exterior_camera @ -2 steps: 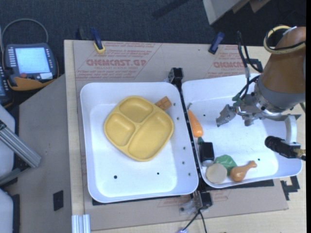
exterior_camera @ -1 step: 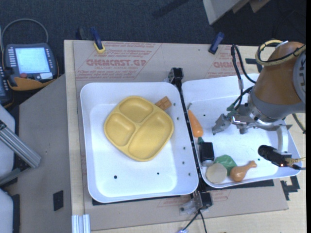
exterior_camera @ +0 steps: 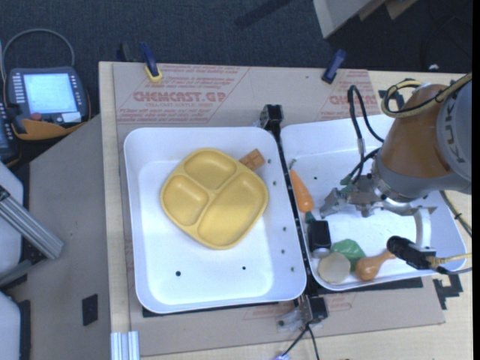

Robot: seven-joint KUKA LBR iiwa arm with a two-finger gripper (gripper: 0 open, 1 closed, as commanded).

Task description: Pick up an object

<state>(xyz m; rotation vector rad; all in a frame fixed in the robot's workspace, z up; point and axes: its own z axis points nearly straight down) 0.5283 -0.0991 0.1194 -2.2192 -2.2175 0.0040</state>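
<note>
Cardboard-topped bench (exterior_camera: 187, 88) carries two shallow white bins; the grey arm with its orange band (exterior_camera: 412, 137) reaches down into the right white bin (exterior_camera: 330, 137), its gripper (exterior_camera: 375, 201) hidden beneath the wrist, finger state impossible to tell. Left of it lies an orange carrot-shaped toy (exterior_camera: 301, 192); farther left, a yellow divided plastic plate (exterior_camera: 214, 197) occupies the left white bin (exterior_camera: 150, 261).

I see a pale yellow divided plate (exterior_camera: 214, 197) in the white left bin (exterior_camera: 142, 223). White right bin (exterior_camera: 322, 142): orange carrot (exterior_camera: 301, 191), black block (exterior_camera: 319, 235), green piece (exterior_camera: 349, 249), cream disc (exterior_camera: 334, 268), tan brown-orange pear shape (exterior_camera: 373, 263).
</note>
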